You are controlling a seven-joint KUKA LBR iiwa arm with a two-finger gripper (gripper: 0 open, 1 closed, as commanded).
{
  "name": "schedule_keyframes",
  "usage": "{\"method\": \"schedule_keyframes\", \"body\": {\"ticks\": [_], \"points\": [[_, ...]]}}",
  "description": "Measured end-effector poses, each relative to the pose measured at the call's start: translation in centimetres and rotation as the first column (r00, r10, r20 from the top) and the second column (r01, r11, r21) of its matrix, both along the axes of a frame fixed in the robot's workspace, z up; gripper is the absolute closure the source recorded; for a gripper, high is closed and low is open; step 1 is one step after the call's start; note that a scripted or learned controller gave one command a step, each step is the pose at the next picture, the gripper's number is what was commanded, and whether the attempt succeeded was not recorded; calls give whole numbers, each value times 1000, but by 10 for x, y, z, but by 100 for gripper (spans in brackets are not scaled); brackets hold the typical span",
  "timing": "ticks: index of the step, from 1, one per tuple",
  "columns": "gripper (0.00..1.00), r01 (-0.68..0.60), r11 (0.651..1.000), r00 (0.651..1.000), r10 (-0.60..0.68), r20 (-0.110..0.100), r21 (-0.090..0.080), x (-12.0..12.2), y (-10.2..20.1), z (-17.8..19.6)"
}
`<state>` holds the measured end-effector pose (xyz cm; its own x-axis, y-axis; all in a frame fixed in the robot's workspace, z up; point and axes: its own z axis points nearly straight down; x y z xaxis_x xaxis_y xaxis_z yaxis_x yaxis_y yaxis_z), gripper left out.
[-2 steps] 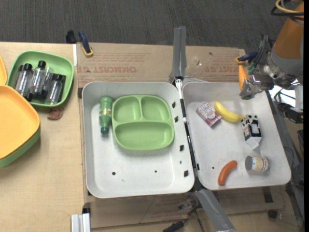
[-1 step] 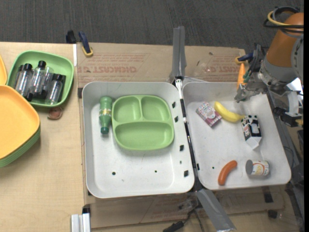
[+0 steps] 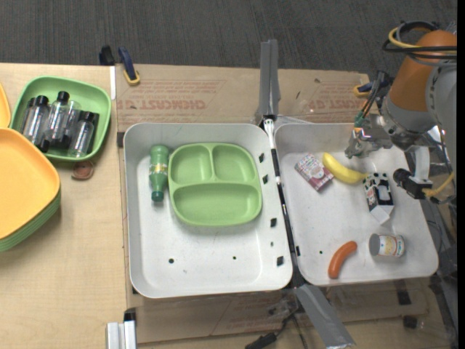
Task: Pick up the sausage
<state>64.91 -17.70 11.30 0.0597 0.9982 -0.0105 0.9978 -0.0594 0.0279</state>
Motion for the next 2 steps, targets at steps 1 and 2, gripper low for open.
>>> {"method": "schedule_keyframes", "body": {"ticks": [1,2], "points": [[100,-226,974,974,226,-18,1,-17,-18,-11],[100,-158,987,987,158,-28,11,-28,23,101]]}}
